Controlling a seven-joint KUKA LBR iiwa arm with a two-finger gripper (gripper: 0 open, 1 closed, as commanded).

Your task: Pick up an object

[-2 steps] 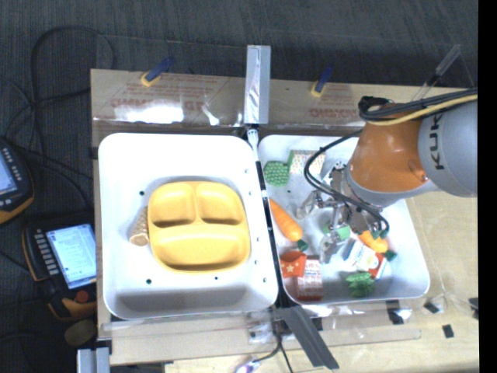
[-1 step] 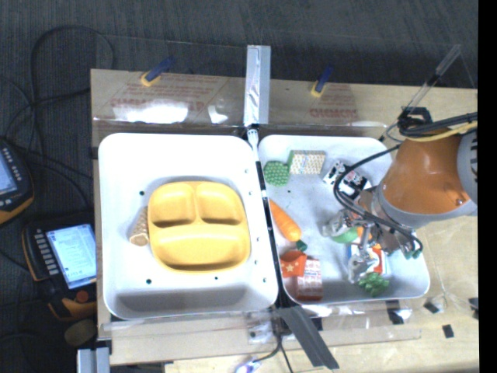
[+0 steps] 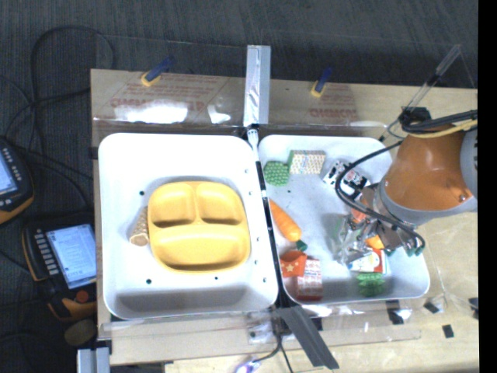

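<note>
The gripper [image 3: 351,243] hangs low in the right bin [image 3: 404,290], toward its 4 o'clock corner, beside a small carton [image 3: 371,264]; whether it is open or closed cannot be told (cables blur it). A carrot [image 3: 286,222] lies at the bin's 9 o'clock. The left bin [image 3: 116,208] holds a yellow tray [image 3: 199,225].

arm [image 3: 435,173] in from right, orange band up top, wrist angled down-left, gripper [image 3: 353,243] low over near-right area, cables looped at wrist
</note>
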